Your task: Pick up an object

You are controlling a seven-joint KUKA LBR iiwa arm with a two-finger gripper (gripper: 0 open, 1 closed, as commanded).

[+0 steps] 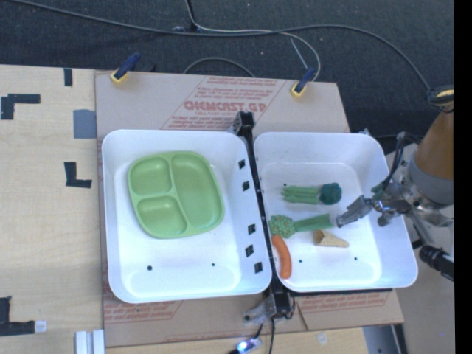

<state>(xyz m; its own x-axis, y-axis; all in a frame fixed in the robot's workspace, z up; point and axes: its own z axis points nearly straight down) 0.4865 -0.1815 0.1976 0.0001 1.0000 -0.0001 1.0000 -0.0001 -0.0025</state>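
The right bin point(369, 153) holds a dark green broccoli piece point(313, 193), a lighter green broccoli stalk point(295, 224), an orange carrot point(282, 256) near its front left corner and a small tan cone-shaped piece point(330, 238). My gripper point(352, 212) reaches in from the right, low over the bin's right half. Its dark fingers point left, ending just right of the light stalk and above the tan piece. Nothing shows between them.
The left bin point(118, 271) holds a green divided plate point(175, 194). A black divider with clips point(253, 198) runs between the bins. Two clamps point(125, 67) point(304, 83) and cables lie at the back of the cardboard base.
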